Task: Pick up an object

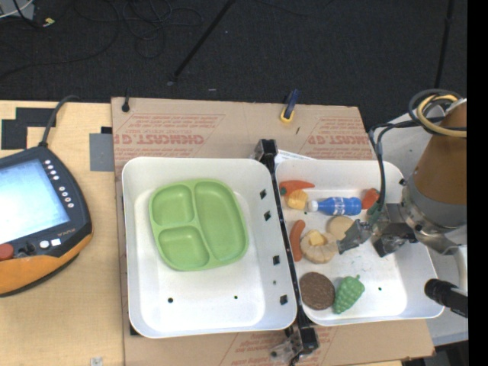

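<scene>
**Tool low in right bin, nothing picked yet**

Camera view: 1 arm (446, 166) reaches in from the right, orange band above the wrist. Its tool (371, 237) sits low over the right bin (415, 280), in the middle of the clutter. Dark fingers seem spread, 1 just beside the tan bun, but nothing shows between them, so no object is held as far as I can judge. State is a read from a slanted view, not certain.

Right bin holds the pickable stuff, bunched on its left half: small bottle (339, 205) with blue label lying on its side, orange carrot (296, 186), yellow piece (297, 201), red sausage (296, 233), tan bun (318, 248), brown round cookie (316, 289), green grape bunch (348, 293), red piece (370, 197) near the tool. Likely target is the bun or something touching it; cannot tell which.

Left bin (145, 280) carries 1 green divided plate (199, 223) with 3 compartments, probably the drop-off spot.

Both bins rest on cardboard (183, 128) laid over the table, likely to protect it. Printing on the cardboard is upside down and too blurred to read. Tablet controller (34, 212) lies well apart at left; blue and yellow clamp (289, 107) pins the cardboard edge.
</scene>
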Robot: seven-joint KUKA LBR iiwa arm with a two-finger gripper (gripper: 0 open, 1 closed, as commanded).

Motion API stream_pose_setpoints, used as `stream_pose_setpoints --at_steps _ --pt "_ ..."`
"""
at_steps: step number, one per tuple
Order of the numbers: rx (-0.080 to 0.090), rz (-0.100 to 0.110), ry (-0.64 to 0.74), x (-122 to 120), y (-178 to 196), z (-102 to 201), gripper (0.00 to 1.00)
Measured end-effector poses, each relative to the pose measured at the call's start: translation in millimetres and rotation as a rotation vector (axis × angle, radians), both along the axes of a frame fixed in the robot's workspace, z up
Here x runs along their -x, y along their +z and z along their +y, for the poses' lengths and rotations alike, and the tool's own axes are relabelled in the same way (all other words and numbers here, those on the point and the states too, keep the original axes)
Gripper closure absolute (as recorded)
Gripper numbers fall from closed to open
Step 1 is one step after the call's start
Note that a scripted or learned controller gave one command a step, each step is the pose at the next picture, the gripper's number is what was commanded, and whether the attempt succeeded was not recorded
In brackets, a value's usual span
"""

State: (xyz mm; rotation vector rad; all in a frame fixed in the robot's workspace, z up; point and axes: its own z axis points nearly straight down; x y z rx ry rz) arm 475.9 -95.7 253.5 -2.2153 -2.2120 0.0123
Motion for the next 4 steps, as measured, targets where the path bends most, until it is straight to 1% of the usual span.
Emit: stream_pose_setpoints --at_steps 1,3,4 --pt "0.001 -0.009 0.002 -1.7 4.9 -0.3 0.0" --pt "-0.001 -0.002 0.002 15.5 -116.5 -0.7 0.0" --pt "0.0 -0.012 0.002 14.7 -166.4 0.4 0.0"
